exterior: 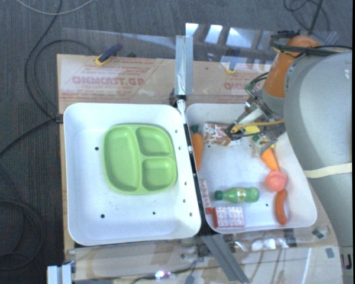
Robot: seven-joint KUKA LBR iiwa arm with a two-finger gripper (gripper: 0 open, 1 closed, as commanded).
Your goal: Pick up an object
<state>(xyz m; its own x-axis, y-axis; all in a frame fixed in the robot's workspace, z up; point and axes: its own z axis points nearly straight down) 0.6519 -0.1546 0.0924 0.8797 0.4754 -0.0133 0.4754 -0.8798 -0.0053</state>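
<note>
**Gripper low over the far end of the right bin, at the printed packet.**

We judge the target to be the flat printed snack packet (215, 134), lying at the far end of the shallow white right-hand bin (254, 176), its long axis running roughly across the bin toward the gripper (239, 129). We cannot tell how the gripper is set, nor whether it holds anything. Just beyond the gripper, away from the packet, lies a small orange carrot (270, 159); on the packet's other side a longer orange carrot (197, 149) lies along the bin wall. Nearer the camera than the packet sits a small green plastic bottle (239, 194), lying across the bin with its cap end away from the arm. Risk, in our judgement: a flat packet offers little to pinch and may slide or fold.
</note>
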